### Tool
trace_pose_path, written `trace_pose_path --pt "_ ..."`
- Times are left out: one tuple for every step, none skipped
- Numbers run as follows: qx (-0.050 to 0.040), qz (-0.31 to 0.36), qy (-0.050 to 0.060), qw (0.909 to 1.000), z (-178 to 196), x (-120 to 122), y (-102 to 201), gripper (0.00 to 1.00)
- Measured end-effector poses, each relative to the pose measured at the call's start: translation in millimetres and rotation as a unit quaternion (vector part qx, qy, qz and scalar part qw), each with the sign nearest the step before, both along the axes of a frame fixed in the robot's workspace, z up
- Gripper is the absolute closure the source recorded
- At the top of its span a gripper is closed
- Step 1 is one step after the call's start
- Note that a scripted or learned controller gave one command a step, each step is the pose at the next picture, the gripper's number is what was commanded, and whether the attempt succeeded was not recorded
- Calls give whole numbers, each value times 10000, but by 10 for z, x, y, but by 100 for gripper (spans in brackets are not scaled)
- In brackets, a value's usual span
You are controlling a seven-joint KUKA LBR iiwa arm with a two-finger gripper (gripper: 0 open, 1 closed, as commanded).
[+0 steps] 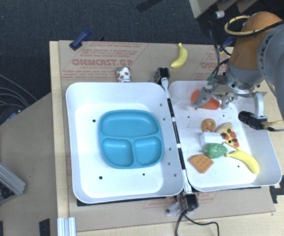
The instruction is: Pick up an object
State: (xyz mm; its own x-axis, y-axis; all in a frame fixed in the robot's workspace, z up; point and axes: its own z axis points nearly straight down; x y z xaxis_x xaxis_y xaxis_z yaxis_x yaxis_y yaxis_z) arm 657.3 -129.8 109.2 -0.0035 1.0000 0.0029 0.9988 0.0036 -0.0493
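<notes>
My gripper [213, 98] hangs low over the far end of the right bin [265, 176], its two fingers [200, 96] apart. An orange-red toy [210, 103] lies on the bin floor between and just under them, partly covered by the left finger; nothing is lifted. Nearer in the same bin lie a brown doughnut [208, 125], a pizza slice [228, 134], a white block [211, 138], a green leafy toy [215, 150], a yellow banana [245, 161] and an orange cracker [201, 163].
The left bin [83, 181] holds a blue divided plate [130, 137]. Behind the bins on the board lie a second banana [180, 57], a small patterned can [124, 74] and a blue item [79, 40]. A black clamp [161, 74] sits between the bins' far corners.
</notes>
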Motion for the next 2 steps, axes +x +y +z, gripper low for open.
trace_pose_path --pt "-3 0 -8 10000 102 4 0 100" --pt "-2 1 -5 10000 101 4 2 0"
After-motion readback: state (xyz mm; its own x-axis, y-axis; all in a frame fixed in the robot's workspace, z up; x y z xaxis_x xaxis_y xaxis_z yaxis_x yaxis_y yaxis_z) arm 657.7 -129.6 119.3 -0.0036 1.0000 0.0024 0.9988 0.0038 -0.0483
